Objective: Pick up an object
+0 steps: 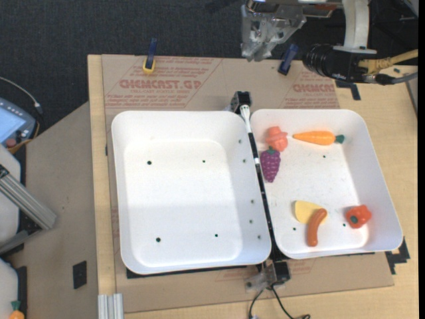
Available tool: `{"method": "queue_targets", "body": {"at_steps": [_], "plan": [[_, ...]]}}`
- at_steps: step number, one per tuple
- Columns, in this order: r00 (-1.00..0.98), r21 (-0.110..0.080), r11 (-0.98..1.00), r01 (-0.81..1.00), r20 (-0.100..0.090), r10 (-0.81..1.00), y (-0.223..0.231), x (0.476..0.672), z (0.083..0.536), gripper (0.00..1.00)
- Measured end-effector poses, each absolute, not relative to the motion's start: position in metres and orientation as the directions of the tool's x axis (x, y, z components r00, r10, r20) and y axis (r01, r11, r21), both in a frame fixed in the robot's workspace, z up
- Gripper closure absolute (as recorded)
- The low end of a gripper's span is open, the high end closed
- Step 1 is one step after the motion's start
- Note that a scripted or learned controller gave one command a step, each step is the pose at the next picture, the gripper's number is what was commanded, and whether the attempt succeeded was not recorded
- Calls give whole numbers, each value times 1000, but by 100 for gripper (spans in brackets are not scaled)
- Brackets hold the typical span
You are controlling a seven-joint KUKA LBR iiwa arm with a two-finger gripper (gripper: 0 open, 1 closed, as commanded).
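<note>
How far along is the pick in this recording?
Nothing looks picked yet. The carrot, grapes, pink toy, yellow piece, sausage and tomato all lie in the right bin. The hand hangs above the bench's far edge, beyond the bins. Descent, grasp and lift remain.

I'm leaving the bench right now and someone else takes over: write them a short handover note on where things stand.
Gripper: above the bench's far edge, beyond both bins, holding nothing visible.
Right bin: carrot, pink piece, purple grapes by the divider, yellow wedge touching the sausage, red piece.
Done: nothing picked yet.
Left: lower into the right bin and grasp one object.
</note>
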State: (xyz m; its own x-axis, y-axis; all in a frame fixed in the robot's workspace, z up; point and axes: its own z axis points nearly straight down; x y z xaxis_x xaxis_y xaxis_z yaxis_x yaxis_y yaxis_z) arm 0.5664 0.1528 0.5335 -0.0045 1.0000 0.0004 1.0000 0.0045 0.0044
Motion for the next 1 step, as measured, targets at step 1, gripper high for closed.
{"method": "queue_targets", "body": {"at_steps": [1], "plan": [[-5,4,5,1000,2,1000,207,604,534,100]]}}
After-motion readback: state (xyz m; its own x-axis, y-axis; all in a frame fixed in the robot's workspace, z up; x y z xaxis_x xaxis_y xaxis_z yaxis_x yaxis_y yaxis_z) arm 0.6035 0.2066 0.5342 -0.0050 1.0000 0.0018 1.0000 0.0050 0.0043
